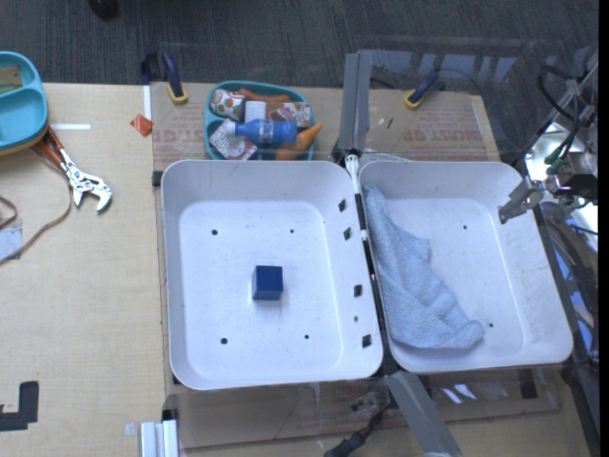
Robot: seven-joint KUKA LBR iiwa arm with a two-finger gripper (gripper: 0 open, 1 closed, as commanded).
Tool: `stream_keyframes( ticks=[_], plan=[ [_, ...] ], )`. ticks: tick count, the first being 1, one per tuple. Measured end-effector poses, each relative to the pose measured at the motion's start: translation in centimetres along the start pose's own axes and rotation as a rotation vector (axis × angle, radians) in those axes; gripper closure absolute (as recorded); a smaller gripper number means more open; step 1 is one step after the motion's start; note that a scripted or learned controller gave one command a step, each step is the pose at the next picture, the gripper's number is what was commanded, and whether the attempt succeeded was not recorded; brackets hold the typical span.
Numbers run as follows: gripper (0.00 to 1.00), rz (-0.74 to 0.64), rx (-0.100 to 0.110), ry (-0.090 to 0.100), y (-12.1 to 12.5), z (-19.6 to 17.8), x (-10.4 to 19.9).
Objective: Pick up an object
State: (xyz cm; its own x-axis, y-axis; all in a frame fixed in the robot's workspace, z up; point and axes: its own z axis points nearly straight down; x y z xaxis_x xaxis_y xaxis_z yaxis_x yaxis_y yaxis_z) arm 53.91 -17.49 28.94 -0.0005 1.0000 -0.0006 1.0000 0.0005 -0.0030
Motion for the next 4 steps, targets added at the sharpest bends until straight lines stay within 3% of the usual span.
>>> stream_keyframes(
  ticks=[1,2,3,4],
  plan=[
    [0.0,0.303,0.001,0.0,-1.8,3.2,-4.2],
    [0.0,0.655,-0.001,-0.001,-2.0,-2.1,-3.0],
    [0.0,0.826,0.0,0.002,-5.7,19.8,-0.8],
    [0.0,0.897,0.0,0.001,-3.0,14.7,-3.9]
  ],
)
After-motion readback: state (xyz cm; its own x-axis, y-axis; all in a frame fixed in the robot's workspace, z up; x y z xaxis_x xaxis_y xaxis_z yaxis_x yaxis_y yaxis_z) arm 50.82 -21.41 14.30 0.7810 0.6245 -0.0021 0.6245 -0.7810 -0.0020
